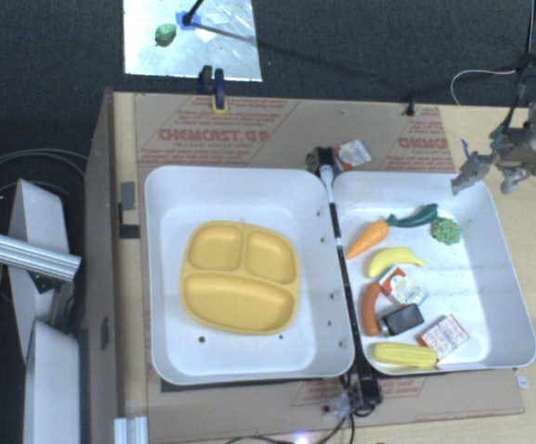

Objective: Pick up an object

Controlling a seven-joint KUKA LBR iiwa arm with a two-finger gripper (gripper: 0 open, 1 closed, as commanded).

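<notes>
Nothing lifted yet. Pincer [479, 169] hangs open and empty over right bin's [508, 276] far right corner. Broccoli [445, 231] nearest (likeliest pick), near that corner; descent, grip, lift all remain.

lab: bench [277, 118], cables [27, 169], white bins [170, 248].

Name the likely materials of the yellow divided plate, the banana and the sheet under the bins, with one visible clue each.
Yellow divided plate: probably moulded plastic, smooth, matte, uniform colour.
Banana: likely plastic toy food, evenly yellow and slightly glossy.
Sheet: looks like brown cardboard, printed with red lettering.
</notes>
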